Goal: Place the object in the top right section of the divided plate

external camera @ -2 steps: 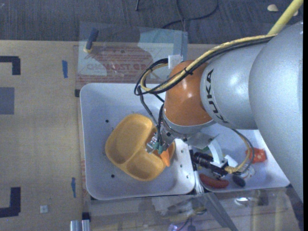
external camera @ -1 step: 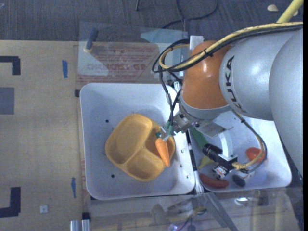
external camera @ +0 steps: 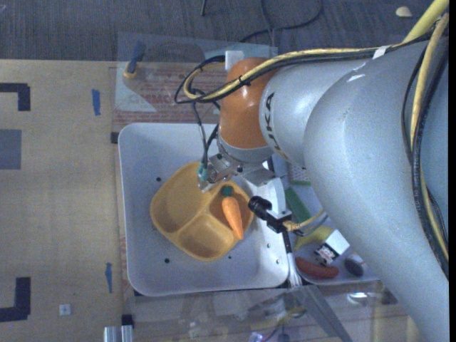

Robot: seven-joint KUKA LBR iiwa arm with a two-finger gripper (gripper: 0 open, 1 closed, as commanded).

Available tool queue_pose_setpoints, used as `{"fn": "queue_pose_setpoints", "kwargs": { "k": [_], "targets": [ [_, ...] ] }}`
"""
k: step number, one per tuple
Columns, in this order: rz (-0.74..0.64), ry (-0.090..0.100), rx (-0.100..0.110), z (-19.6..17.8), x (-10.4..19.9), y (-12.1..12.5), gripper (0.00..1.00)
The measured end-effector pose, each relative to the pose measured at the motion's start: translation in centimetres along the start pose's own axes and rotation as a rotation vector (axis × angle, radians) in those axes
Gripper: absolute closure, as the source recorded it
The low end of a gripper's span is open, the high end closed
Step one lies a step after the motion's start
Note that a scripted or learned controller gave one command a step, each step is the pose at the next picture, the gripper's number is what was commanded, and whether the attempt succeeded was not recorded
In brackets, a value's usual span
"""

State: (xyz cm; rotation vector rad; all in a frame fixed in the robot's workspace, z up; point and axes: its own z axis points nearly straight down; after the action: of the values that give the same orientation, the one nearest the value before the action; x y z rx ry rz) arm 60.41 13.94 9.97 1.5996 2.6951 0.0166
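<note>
The carrot (external camera: 232, 215), orange with a small green top, lies inside the yellow divided plate (external camera: 178, 216), in the narrow section along the plate's right-hand side. Its green end points up toward the gripper and its tip points down toward the plate's lower edge. It rests on the plate floor, close against the outer rim.

The plate sits tilted in the left white bin (external camera: 142, 262), roughly in the middle of the bin floor, with one large section to the left and a smaller one at the bottom.

The gripper (external camera: 211, 175) hangs just above the plate's upper rim, right by the carrot's green top. Whether the claw is open or closed cannot be told from this angle, as the wrist covers most of it.

The arm (external camera: 342, 127) reaches in from the right, its thick grey body crossing the right bin (external camera: 356, 280) and hiding much of it. The orange band (external camera: 242, 112) sits directly above the wrist, which points down toward the plate. Yellow and black cables (external camera: 206, 84) loop around the wrist.

In the right bin, a red sausage-shaped item (external camera: 316, 268) and a dark rounded object (external camera: 354, 266) lie near the lower edge.
</note>
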Motion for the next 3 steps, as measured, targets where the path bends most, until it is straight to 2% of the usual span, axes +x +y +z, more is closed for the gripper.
{"fn": "queue_pose_setpoints", "kwargs": {
  "k": [1, 2, 3],
  "targets": [
    [-0.330, 0.001, 0.010, -4.5, 5.6, 5.3, 1.00],
    [-0.131, 0.002, 0.013, -3.4, 2.1, -3.8, 1.00],
    [-0.348, 0.001, 0.010, -9.3, -0.2, -3.7, 1.00]
  ]
}}
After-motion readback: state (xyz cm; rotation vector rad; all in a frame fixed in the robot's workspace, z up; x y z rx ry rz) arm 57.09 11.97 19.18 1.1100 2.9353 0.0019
